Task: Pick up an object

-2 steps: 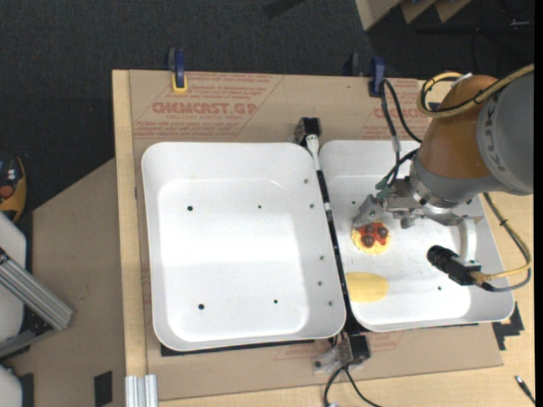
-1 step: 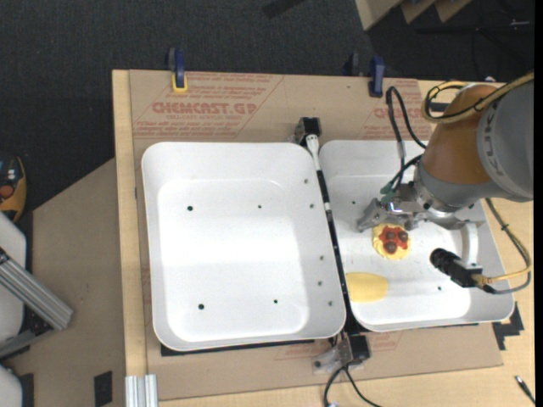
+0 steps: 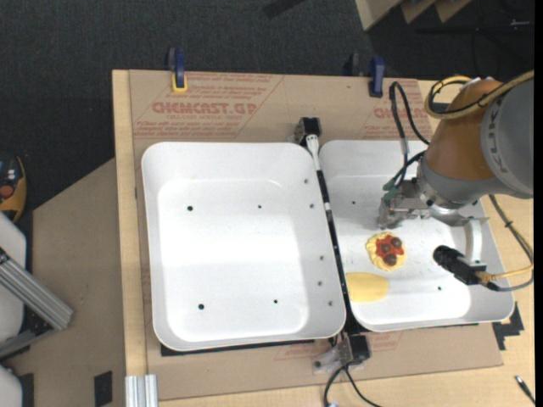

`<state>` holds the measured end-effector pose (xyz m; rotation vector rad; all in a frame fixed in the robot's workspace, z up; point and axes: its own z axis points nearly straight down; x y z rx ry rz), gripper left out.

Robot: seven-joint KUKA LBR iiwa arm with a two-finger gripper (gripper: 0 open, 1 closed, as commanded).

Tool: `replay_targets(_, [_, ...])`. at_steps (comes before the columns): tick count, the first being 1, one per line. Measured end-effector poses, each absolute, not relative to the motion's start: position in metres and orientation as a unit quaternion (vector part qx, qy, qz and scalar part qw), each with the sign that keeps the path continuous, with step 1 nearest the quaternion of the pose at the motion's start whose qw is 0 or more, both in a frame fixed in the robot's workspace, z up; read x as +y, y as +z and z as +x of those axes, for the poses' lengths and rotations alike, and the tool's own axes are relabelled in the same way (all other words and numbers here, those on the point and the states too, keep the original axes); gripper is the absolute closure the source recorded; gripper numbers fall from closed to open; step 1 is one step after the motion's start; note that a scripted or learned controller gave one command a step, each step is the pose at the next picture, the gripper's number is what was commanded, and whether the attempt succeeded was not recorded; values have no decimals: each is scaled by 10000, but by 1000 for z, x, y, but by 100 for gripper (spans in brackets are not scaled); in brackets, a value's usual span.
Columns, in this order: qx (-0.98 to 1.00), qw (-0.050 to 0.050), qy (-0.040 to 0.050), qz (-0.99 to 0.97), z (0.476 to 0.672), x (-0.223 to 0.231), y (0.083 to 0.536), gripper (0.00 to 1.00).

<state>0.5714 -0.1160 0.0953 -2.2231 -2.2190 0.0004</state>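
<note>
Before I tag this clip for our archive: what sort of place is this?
Probably a robotics lab test bench: two shallow white bins sit on a board held by clamps, with a grey-and-orange arm reaching over small toy-like objects.

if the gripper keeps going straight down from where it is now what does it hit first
Most likely the bare floor of the right bin, just above the pizza-like toy. The gripper points down; depth is unclear from this slant.

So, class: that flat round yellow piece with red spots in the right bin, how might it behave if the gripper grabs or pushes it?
The round yellow piece looks thin and flat, so it would probably slide on the smooth right bin floor, not roll. Lying low, its edges give fingers little to pinch. It seems small, so likely light.
</note>
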Motion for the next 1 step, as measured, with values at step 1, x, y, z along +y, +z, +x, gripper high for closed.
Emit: replay_targets(1, [-7058,26,8,-7084,503,-121,130,100])
